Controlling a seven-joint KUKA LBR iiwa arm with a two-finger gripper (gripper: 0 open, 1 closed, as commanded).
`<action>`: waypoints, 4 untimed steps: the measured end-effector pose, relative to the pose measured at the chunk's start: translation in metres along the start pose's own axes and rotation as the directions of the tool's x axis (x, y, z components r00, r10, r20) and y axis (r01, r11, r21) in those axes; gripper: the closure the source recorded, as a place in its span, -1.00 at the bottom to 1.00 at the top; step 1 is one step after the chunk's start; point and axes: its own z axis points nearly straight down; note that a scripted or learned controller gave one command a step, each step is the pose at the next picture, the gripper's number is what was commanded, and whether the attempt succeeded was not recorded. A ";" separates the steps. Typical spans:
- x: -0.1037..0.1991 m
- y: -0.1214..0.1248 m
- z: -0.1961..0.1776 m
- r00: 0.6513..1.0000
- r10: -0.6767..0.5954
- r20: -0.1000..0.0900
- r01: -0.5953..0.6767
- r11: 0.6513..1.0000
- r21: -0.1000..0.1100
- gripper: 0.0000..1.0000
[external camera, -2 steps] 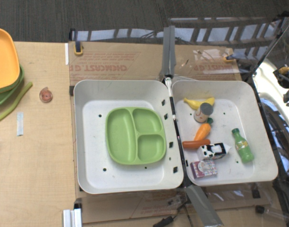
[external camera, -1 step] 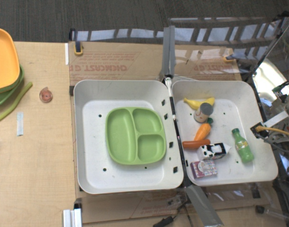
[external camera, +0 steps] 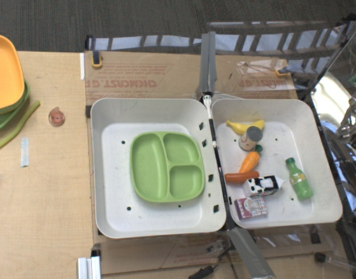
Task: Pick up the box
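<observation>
Pale wooden bench [external camera: 44,214] carries two shallow white bins on a brown cardboard sheet [external camera: 143,74].
Left white bin [external camera: 108,214]: holds just a light-green three-compartment plastic plate [external camera: 166,166], flat in the middle. Probably the drop zone, irrelevant to the pick.
Right white bin [external camera: 326,202]: all the small items are here, on the side the arm reaches in from, so the reach should be short.

- Green plastic bottle with yellow label [external camera: 298,180], lying on its side, well apart from the target.
- Orange toy carrot [external camera: 249,161], tilted, its lower end touching a red sausage-shaped piece [external camera: 241,177].
- Yellow toy banana [external camera: 243,127] at the bin's far end.
- Black-and-white cow figure [external camera: 264,185], just beside the target on its far side.
- Target: small pink-and-white cardboard box [external camera: 251,207], lying flat near the bin's front wall, close to the divider between the bins.

End effector: can't tell spread or pressed together, and there is nothing to place items against.

Judgement: pick not started. The box lies loose and flat, so a top-down grasp looks workable. Risks are the cow figure crowding one side and the front wall limiting finger clearance.
</observation>
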 end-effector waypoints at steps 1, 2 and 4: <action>0.072 0.046 -0.032 0.984 0.177 0.002 -0.177 0.984 0.000 1.00; -0.007 -0.006 0.000 0.956 0.292 0.002 -0.292 0.956 0.002 1.00; 0.032 0.027 -0.060 0.999 0.042 0.001 -0.042 0.999 0.000 1.00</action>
